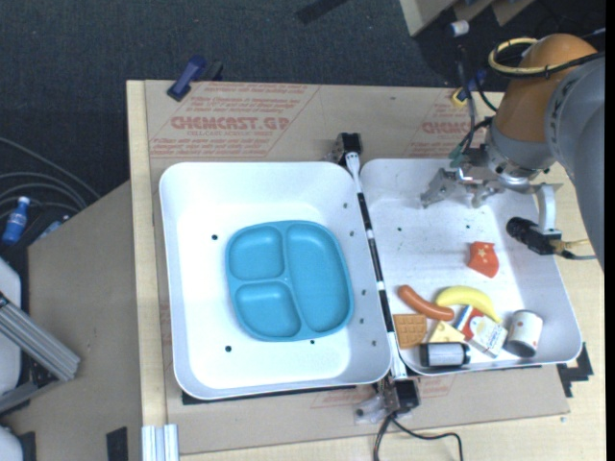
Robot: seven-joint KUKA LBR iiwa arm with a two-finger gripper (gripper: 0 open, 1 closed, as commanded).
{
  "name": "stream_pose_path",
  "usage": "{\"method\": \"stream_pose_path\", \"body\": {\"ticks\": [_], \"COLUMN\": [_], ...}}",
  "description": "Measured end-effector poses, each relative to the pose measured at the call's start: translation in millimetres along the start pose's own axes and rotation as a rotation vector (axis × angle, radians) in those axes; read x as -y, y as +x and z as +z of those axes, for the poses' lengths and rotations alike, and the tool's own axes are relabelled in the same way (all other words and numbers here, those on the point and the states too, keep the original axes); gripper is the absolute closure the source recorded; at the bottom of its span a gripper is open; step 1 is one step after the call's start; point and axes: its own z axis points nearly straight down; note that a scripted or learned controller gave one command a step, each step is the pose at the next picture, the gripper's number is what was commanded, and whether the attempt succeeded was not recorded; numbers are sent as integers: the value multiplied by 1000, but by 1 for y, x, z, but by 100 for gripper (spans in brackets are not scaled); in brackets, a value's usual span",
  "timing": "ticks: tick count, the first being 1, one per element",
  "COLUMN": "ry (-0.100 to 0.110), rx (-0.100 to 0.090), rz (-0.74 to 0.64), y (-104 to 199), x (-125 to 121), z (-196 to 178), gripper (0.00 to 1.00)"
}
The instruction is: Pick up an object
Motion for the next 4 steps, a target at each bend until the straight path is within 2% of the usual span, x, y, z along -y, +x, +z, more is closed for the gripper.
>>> {"method": "stream_pose_path", "body": {"ticks": [1,2,3,4], "ry": [-2,-1,-4,-3], "rx": [2,2,3,2], "rz": [0,0,-1,-1], "y": [-1,-1,0,0], "x": [0,0,-1,-1], "z": [-11,-10,-21,-21], "gripper": [100,0,100,0]}}
